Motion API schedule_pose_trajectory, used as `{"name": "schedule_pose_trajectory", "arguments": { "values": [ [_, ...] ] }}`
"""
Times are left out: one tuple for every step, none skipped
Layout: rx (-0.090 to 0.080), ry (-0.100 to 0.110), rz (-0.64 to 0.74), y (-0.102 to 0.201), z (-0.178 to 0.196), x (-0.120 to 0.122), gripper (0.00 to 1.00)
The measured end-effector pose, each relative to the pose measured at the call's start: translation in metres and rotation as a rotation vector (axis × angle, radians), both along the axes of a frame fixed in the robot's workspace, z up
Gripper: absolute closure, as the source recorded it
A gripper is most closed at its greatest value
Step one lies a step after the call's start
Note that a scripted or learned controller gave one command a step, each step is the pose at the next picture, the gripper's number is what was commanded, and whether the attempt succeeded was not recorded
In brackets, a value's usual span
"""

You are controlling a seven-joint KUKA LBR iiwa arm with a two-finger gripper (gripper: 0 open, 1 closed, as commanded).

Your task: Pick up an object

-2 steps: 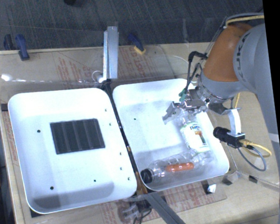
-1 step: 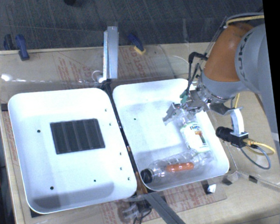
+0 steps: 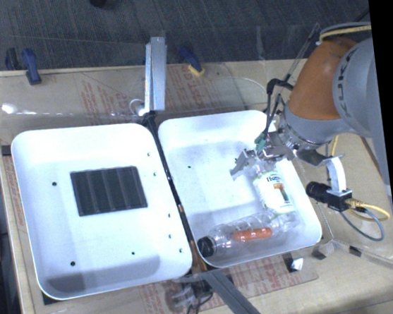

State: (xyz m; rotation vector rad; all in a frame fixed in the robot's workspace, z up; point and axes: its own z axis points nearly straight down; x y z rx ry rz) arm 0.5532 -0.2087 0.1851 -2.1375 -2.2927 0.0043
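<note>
My gripper (image 3: 243, 163) hangs over the middle of the right bin (image 3: 201, 134), reaching in from the right. Just to its lower right a small white bottle (image 3: 275, 191) with a blue and orange label lies against the bin's right wall. The view shows nothing held by the gripper. A clear plastic bottle (image 3: 252, 232) with a black cap and an orange label lies on its side along the front wall of the same bin. A dark grey ribbed rectangular block (image 3: 108, 190) lies flat in the left bin (image 3: 53, 263).
A metal bar (image 3: 155, 72) stands behind the seam between the two bins. Blue clamps (image 3: 30, 65) grip the bench's far edge. Bare white floor lies in the left half of the right bin.
</note>
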Motion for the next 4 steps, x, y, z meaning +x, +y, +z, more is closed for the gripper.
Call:
{"name": "schedule_pose_trajectory", "arguments": {
  "values": [
    [-0.003,-0.007,0.05,-0.001,0.003,0.017,0.0],
    [-0.003,-0.008,0.07,-0.001,0.002,0.03,0.0],
    [-0.003,-0.007,0.118,0.0,0.009,0.035,0.0],
    [-0.004,-0.008,0.172,0.0,0.023,0.031,0.0]
  ]
}}
